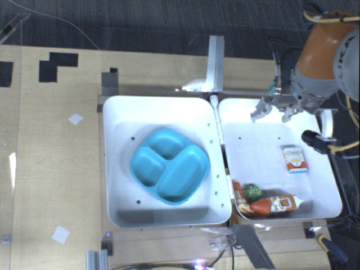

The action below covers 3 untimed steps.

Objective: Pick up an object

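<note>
My gripper (274,112) hangs over the far edge of the right bin (253,151), its two grey fingers spread apart with nothing between them. A small orange-and-white box (294,158) lies on the bin floor, below and to the right of the gripper. Along the bin's near wall lie a green broccoli piece (252,192), a red vegetable (260,207) and a flat orange-and-white carton (283,203), all well away from the gripper.
The left bin (121,151) holds a blue three-compartment tray (169,165). A metal post (216,63) rises behind the divider between the bins. Black cables (323,142) run along the right bin's right edge. The arm's orange band (318,52) sits above the gripper.
</note>
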Motion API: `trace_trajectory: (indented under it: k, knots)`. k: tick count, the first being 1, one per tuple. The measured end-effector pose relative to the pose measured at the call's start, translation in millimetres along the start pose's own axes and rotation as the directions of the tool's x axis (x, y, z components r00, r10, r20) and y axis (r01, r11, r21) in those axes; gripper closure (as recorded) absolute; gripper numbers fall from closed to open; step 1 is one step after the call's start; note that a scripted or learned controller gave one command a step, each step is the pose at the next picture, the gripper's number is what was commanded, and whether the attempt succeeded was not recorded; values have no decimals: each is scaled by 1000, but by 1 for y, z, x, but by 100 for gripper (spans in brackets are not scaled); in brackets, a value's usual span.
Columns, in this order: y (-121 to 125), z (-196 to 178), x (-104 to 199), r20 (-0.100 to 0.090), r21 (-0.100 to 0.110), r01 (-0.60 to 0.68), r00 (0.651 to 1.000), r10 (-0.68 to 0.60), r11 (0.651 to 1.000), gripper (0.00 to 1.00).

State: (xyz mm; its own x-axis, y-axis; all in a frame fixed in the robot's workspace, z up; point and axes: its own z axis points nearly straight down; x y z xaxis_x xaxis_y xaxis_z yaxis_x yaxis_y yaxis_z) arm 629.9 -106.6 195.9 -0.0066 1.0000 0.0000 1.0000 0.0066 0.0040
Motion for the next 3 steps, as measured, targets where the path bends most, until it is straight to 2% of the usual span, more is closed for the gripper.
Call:
trace_trajectory:
  k: [1,2,3]
  knots:
    - [-33,85,-75,1,0,20,1000,-20,1000,0]
    - [-66,98,-98,9,-27,40,999,-40,999,0]
    - [-113,98,-98,9,-28,29,1000,-29,999,0]
